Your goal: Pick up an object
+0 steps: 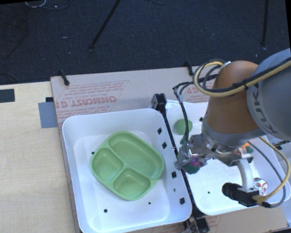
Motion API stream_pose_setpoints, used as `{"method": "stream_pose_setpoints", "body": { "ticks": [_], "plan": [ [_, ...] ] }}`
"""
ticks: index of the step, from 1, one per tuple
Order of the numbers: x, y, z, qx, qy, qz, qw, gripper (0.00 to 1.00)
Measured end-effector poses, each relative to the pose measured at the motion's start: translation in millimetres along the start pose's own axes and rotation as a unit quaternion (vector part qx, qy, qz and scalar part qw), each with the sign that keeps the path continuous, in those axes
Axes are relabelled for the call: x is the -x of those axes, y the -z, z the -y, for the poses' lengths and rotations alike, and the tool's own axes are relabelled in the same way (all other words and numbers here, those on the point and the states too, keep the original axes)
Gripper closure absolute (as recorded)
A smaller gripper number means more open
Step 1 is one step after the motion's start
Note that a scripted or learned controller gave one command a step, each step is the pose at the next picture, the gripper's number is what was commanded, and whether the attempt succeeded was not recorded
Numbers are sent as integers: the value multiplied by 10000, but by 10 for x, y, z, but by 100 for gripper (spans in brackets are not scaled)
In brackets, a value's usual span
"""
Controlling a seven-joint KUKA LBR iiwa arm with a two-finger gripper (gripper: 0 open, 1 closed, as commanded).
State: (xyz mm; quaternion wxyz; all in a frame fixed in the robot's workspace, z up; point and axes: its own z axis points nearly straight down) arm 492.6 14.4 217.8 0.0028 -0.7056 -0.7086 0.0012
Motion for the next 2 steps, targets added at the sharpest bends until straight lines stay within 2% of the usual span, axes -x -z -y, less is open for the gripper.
{"method": "stream_pose_setpoints", "body": {
  "ticks": [2],
  "plan": [
    [-945, -49, -91, 4, 2, 5, 10000, 100]
  ]
}}
